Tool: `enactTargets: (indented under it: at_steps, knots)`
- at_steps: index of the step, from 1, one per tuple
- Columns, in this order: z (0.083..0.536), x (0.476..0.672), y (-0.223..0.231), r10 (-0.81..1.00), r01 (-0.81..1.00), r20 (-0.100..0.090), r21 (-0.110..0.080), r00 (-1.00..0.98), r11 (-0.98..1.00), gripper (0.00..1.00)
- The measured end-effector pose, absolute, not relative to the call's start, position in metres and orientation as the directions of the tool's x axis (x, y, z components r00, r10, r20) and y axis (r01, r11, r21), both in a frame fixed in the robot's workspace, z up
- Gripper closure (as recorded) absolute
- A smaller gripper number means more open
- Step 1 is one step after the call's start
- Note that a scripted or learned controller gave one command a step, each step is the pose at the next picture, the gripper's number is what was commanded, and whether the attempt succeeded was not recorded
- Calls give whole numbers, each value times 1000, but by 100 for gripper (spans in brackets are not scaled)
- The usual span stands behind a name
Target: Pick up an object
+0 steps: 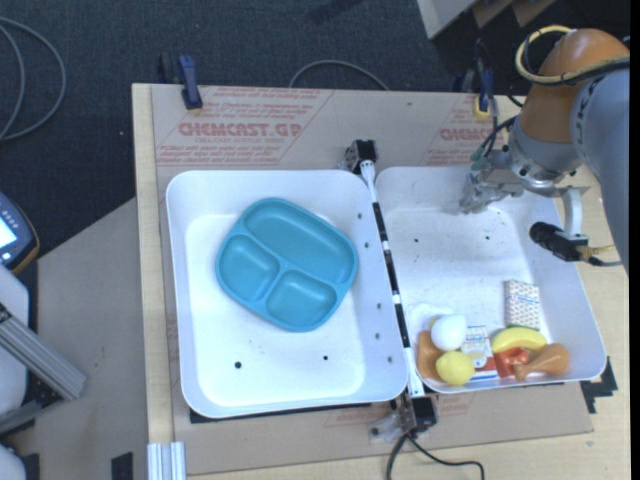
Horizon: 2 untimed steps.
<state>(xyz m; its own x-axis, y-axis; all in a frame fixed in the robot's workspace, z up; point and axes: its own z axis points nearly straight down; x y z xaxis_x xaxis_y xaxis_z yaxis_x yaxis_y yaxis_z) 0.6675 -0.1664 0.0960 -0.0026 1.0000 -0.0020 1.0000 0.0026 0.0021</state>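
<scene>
My gripper (pixel 482 193) hangs over the far edge of the right bin (pixel 450 233), near its back wall — how its jaws stand I cannot tell from this slant. Nothing shows between them. The things to pick lie heaped in that bin's near right corner: a white egg (pixel 448 330), a yellow lemon (pixel 455 368), a banana (pixel 519 340), an orange piece (pixel 545 360) and a small patterned packet (pixel 522 303) (all touching or just beside one another). The left bin (pixel 190 268) bears a blue divided plate (pixel 287 263) — lying flat, toward its far side.
</scene>
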Motion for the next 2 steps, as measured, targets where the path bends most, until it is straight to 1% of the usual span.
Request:
enactTargets:
  at_steps: [1,2]
  knots:
    - [95,667,-166,1000,1000,-2,1,-3,3,0]
    - [84,667,-145,1000,1000,0,-2,-2,2,0]
